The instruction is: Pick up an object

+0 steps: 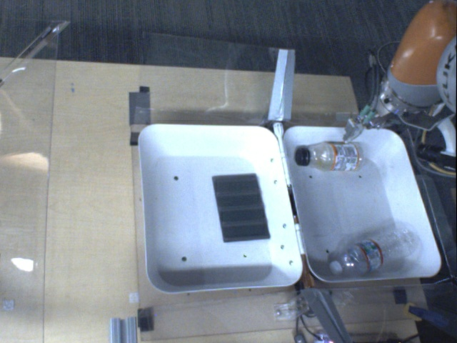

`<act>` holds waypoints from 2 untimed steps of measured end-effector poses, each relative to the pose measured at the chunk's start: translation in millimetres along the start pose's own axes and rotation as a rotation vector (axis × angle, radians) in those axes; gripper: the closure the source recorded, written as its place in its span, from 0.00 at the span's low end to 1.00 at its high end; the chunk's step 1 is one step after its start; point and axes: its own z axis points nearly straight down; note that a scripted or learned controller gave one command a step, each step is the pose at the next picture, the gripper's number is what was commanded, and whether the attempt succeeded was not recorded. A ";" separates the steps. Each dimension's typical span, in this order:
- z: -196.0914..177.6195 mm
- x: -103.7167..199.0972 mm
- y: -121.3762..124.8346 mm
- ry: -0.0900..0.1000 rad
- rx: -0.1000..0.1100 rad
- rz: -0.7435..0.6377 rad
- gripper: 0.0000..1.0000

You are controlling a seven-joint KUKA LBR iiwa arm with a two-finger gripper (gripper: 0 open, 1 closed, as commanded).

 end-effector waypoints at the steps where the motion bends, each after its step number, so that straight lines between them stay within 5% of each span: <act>1: 0.4 0.1 -0.1 0.000 0.001 0.000 0.00; 2: 58.6 4.4 8.4 -0.007 -0.005 -0.113 0.00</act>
